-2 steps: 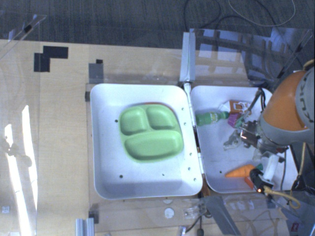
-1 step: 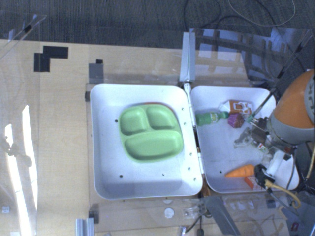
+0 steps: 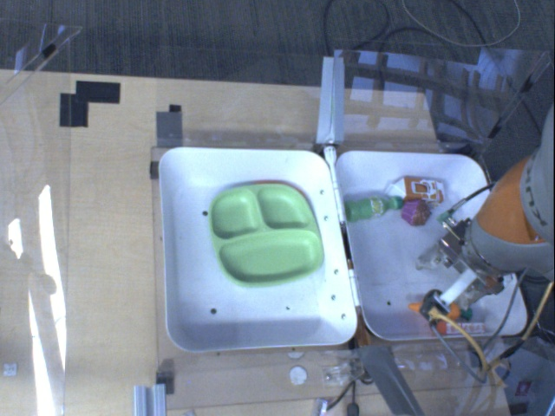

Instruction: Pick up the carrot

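Carrot (image 3: 441,321) lies in the right bin (image 3: 390,310) near its front wall, partly hidden by the wrist. Gripper (image 3: 436,254) hangs over the same bin, just behind the carrot; whether the jaws are wide or narrow cannot be told. Green bottle (image 3: 373,206) lies well apart, by the bin's left wall.

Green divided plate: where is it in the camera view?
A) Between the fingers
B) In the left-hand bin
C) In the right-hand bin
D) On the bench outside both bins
B: the green divided plate lies flat on the floor of the left-hand bin, apart from the right-hand bin that holds the green bottle.
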`<state>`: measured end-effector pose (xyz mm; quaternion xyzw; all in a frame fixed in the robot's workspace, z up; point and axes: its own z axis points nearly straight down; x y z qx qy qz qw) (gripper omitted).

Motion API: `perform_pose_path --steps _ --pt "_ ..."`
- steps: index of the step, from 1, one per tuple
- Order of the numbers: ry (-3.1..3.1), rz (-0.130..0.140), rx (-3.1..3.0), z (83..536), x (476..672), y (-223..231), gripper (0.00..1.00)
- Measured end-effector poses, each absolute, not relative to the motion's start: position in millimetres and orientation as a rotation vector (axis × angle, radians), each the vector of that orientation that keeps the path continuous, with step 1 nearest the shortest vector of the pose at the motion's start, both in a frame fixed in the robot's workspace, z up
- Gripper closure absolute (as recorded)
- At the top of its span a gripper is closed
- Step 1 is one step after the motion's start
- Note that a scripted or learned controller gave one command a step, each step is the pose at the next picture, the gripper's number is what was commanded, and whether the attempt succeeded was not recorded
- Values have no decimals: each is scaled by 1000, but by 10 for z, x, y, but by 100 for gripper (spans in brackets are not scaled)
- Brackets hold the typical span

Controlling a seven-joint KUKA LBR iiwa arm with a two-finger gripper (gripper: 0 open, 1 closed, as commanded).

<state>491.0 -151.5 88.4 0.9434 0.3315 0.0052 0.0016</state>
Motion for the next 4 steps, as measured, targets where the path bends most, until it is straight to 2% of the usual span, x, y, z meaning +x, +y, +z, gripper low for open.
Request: perform_pose_path --steps 1,2,3,4 --pt "480 36 3097 900 4953 -1305 0" --pt "848 9 3023 1852 4890 -677 0" --pt "1265 13 2872 880 5418 -847 0" --pt "1597 20 2696 889 5169 -857 0"
